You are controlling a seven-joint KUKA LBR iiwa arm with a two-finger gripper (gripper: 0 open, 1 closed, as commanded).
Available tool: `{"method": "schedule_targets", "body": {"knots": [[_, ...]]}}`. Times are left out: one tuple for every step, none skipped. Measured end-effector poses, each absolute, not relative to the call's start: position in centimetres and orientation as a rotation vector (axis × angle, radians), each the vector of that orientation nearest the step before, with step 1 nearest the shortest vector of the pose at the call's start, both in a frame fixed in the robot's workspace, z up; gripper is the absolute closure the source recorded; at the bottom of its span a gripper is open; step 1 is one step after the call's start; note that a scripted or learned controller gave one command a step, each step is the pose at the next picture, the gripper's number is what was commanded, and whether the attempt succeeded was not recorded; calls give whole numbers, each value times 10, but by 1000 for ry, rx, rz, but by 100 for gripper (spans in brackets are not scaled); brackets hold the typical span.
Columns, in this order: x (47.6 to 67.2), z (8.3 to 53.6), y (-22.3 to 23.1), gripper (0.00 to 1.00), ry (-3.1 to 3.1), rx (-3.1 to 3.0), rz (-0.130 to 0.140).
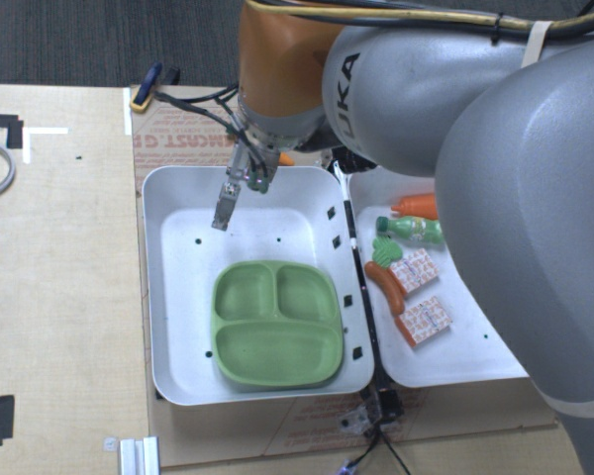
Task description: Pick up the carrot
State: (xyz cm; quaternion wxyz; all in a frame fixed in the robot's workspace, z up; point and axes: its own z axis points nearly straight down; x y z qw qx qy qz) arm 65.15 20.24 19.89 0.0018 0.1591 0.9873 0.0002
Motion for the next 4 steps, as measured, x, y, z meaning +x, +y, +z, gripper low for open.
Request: {"method": "schedule_targets", "body": {"knots": [[652, 209, 202, 100, 3094, 499, 2], [577, 214, 171, 100, 3131, 242, 0], [517, 95, 230, 100, 3002, 908, 6], [478, 187, 183, 100, 2940, 1105, -1]]}}
